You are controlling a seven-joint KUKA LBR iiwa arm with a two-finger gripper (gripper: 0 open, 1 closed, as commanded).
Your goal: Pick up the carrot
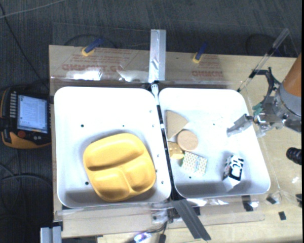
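My gripper hung over the right-hand side of the right bin, low above the white floor, at the end of my arm reaching in from the bench's right edge. From this angle I could not tell whether the gripper was wide or narrow, and nothing could be seen held in it.

The small pieces lay well apart from it, gathered against the bin's left wall. There was a tan wedge at the top and a round tan disc just below it. A pale yellow piece touched the disc's lower left, and a dotted white square sat beside that. A black-and-white packet lay on its own near the bin's lower right corner, below the gripper.

Which of these pieces was the carrot I could not tell; none was close to my gripper.

In the left bin a yellow divided plate lay tilted toward the lower right. An orange-edged control pendant rested on the dark floor to the left of the bench.
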